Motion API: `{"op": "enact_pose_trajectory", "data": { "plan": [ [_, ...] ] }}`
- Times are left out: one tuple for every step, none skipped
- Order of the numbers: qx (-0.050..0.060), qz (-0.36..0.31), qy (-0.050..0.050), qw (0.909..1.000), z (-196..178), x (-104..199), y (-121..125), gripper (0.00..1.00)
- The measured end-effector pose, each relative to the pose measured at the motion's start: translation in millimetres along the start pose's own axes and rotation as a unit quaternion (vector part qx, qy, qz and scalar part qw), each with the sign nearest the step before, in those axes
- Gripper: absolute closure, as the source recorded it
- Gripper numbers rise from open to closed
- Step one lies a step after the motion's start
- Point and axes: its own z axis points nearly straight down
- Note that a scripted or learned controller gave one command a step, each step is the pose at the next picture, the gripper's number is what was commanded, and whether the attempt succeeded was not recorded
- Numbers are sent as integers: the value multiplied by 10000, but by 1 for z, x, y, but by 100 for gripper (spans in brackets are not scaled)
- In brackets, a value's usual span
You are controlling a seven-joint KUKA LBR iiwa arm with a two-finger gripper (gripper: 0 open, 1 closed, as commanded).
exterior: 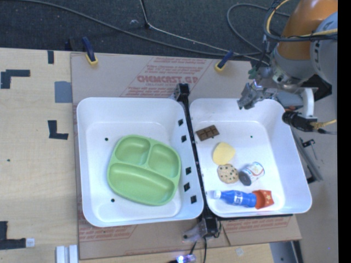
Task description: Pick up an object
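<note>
The right bin (285,147) holds a brown chocolate bar (207,132), a pale yellow chip (224,153), a chocolate-chip cookie (227,173), a small can (252,172) lying on its side, a blue bottle (236,198) and a red packet (264,198). My gripper (248,99) hangs over the bin's far right corner, well apart from all of them. Nothing shows between its fingers.
The left bin (90,147) holds a green divided plate (144,170). A black divider (187,141) runs between the bins. Cables (247,34) loop over the dark floor behind the bench. Blue and yellow clamps (89,52) hold the cardboard sheet at the back.
</note>
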Motion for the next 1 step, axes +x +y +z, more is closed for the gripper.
{"op": "enact_pose_trajectory", "data": {
  "plan": [
    [2, 2, -1, 10000, -47, 4, -7, 100]
  ]
}}
